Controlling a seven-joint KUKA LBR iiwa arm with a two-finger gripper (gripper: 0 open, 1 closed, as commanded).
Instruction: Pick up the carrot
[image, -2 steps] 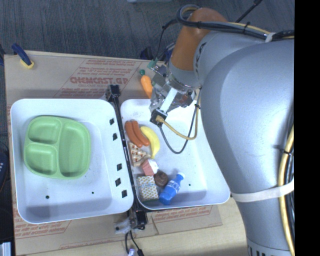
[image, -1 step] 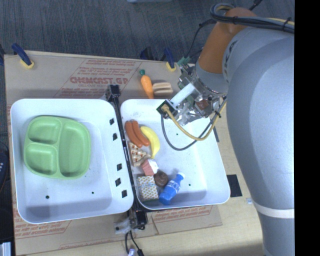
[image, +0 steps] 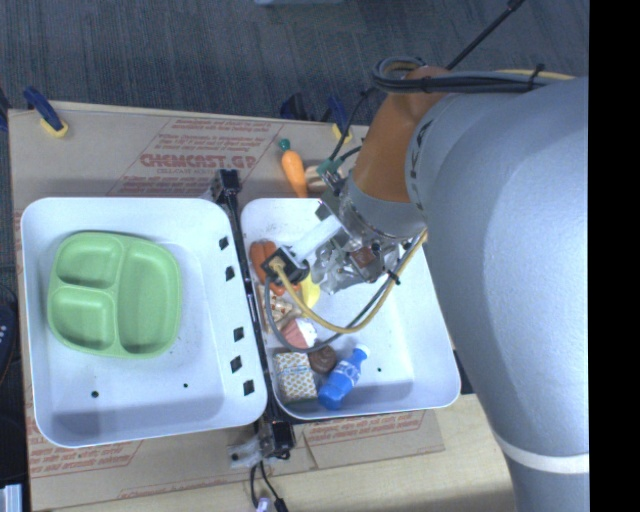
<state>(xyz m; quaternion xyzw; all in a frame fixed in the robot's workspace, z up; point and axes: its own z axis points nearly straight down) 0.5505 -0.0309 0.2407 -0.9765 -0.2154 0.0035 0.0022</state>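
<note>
Just behind the far edge of the right bin, on the brown cardboard, lies the carrot. It is outside both bins. It is flat on its side, and nothing is touching it.

The carrot is long and orange. Its green top points away, toward the back of the bench. Its thin orange end points at the rim of the right bin and comes very close to it. So its long line runs from back to front, leaning a little to one side.

The gripper is not at the carrot. It is low inside the right bin, over a heap of small things, and near the carrot but not over it. I cannot tell if the gripper is open or closed, because it is too hard to see. I do not see the carrot in it.

I think the job is not done yet, and it has hardly begun. The gripper must lift out of the bin, go past the rim, come down on the carrot, grab it across its thin side and lift it.

Farther out, a blue bottle lies at the near end of the right bin. A green plate with three parts sits in the left bin.
</note>
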